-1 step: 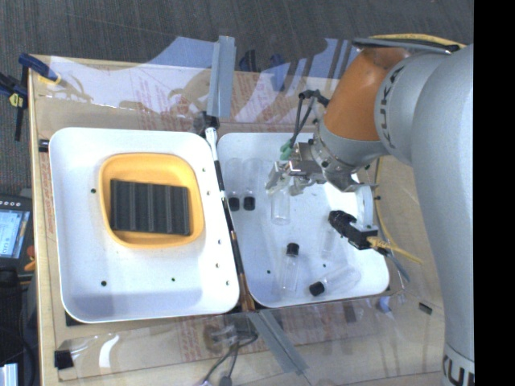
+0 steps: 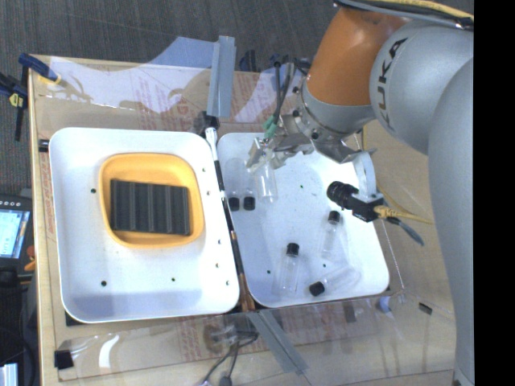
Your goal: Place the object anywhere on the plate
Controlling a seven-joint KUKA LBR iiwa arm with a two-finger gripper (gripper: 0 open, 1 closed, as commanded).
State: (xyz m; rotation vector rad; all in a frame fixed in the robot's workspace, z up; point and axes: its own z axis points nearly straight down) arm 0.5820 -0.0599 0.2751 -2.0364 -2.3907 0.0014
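Left bin [image 2: 72, 288] holding a yellow plate [image 2: 150, 199], right bin [image 2: 362, 276] scattered with clear vials [image 2: 291, 265], gripper [image 2: 265, 153] hovering over its upper left, nearest vial [image 2: 266, 182] just below, grip state unclear.

Yellow plate [image 2: 150, 167] in left bin [image 2: 72, 240]; clear black-capped vials [image 2: 290, 265] in right bin [image 2: 366, 252].

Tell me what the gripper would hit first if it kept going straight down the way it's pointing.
Probably a clear vial lying just under the gripper, otherwise the right bin's white floor; depth is hard to judge here.
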